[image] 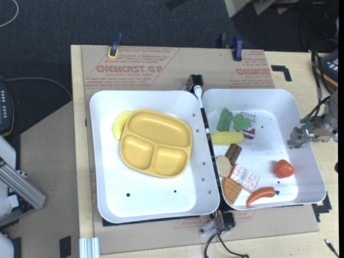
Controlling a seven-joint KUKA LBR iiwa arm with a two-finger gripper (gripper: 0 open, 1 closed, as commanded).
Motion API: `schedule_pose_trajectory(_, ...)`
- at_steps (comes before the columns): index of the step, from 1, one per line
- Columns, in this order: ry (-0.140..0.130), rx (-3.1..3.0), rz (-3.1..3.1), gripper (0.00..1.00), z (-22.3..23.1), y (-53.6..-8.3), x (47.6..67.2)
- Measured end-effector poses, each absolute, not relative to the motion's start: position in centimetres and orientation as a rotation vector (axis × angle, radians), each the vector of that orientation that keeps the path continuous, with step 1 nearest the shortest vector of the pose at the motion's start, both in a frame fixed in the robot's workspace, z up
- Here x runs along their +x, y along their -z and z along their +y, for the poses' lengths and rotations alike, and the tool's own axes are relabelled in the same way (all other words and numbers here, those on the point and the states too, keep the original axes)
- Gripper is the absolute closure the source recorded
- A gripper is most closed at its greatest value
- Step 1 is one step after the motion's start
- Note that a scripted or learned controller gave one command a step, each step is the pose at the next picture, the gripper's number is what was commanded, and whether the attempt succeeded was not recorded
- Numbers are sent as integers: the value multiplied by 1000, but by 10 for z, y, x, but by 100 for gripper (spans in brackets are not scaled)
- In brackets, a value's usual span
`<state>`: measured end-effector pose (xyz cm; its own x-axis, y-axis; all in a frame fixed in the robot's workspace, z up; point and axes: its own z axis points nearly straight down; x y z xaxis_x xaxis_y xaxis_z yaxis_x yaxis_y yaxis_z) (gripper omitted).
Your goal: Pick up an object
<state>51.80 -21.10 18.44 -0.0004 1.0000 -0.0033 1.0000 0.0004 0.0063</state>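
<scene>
Yellow tray (156,143): far to the left of the claw (297,139), in the left bin (102,160). It is broad and flat, and we judge it a poor pick; it lies tilted across the bin and partly hides a yellow thing at its upper left.

Corn cob (227,138): well left of the claw, in the right bin (293,104). Its long axis runs left to right, nearly level, and one end touches the divider between the bins.

Green pieces (232,121): left of the claw and slightly farther up the view, crowded against a small printed packet.

Brown and tan pieces (231,168): left and nearer the front edge than the claw, packed tight; we think a descent here risks catching two things or wedging on one.

Red chilli (261,196): left and well below the claw in view, long axis slanting up to the right, tip toward the bin's front right corner.

Tomato (284,169): nearest to the claw, just left and below it. It is round with no long axis, and we expect it could roll away under an off-centre close.

Claw: over the right rim of the right bin, with nothing visibly held; we cannot tell how far it is open.

Risk: we judge that a descent from here could strike the bin wall.
</scene>
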Motion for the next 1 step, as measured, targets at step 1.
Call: schedule_pose_trajectory(1,-4,2215,2218,100,-212,-228,520)
